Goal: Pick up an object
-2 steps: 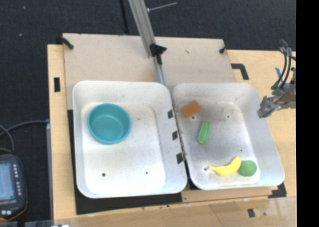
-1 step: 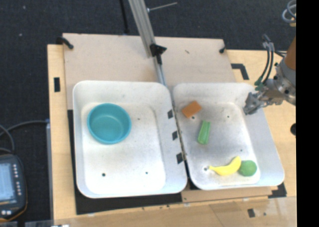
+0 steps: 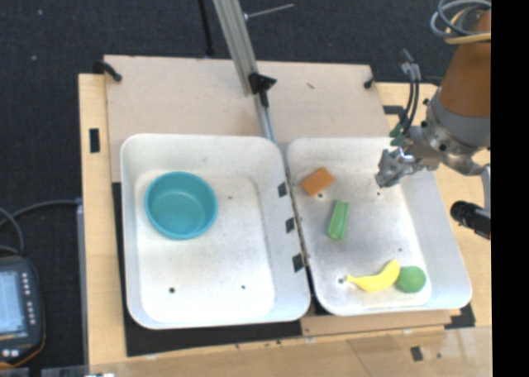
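Objects: we see orange block (image 3: 316, 181), green block (image 3: 337, 220), banana (image 3: 374, 278), green ball (image 3: 411, 279) in right bin (image 3: 430, 210) | gripper (image 3: 388, 170) above its upper right, nothing visibly held, finger state we cannot tell | blue bowl (image 3: 182, 205) in left bin (image 3: 248, 276)

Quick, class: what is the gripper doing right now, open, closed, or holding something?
Gripper: above the right bin, holding nothing visible; open or closed cannot be told.

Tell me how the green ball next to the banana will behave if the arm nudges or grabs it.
The green ball looks round, so a nudge would probably roll it. It sits in the bin's near corner touching the banana, so it may just bump the wall or shove the banana. Its smooth curve could slip from a pinch that is off centre.
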{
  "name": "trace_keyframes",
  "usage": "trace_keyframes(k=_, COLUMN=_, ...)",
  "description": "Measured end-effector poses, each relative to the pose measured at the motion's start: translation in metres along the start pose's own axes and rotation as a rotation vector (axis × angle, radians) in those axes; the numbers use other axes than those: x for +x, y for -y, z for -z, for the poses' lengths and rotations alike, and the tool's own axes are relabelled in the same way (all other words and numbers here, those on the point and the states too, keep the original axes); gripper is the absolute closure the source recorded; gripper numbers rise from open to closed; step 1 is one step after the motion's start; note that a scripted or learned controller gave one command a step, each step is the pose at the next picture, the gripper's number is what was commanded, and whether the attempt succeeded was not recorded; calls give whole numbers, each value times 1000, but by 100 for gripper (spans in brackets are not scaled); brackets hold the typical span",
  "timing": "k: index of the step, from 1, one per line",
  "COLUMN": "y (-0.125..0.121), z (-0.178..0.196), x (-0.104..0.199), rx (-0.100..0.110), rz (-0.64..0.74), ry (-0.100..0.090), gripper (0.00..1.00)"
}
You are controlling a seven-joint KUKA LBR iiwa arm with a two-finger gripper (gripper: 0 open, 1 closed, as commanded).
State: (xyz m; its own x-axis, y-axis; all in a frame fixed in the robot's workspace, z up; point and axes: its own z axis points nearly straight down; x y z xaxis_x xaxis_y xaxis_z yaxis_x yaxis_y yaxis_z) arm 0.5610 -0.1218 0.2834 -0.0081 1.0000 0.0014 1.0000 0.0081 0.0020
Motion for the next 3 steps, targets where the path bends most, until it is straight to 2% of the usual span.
trace_keyframes(k=3, y=0, z=-13, x=165, rx=2, rz=0, ry=0, gripper=100)
